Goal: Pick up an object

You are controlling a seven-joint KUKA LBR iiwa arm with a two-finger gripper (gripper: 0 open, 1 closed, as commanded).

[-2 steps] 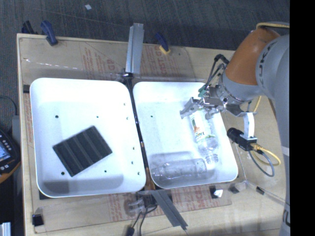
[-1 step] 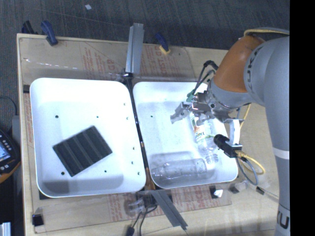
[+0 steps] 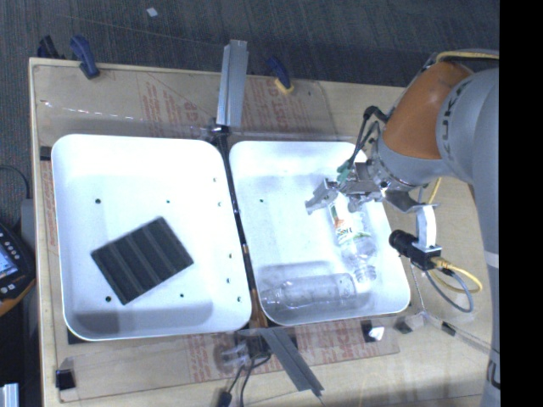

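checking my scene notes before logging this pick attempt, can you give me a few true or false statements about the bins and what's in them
1. A dark ribbed pad lies in the left bin. True.
2. Two clear plastic bottles lie in the left bin. False: the upright-pointing bottle and the bottle lying along the near wall are both in the right bin.
3. The pincer is over the right bin. True.
4. The arm reaches in from the left of the view. False: it comes in from the right.
5. The dark pad sits square with the bin walls. False: it lies at a slant.
6. The pincer is near the top end of one bottle. True, though whether it grips it cannot be told.
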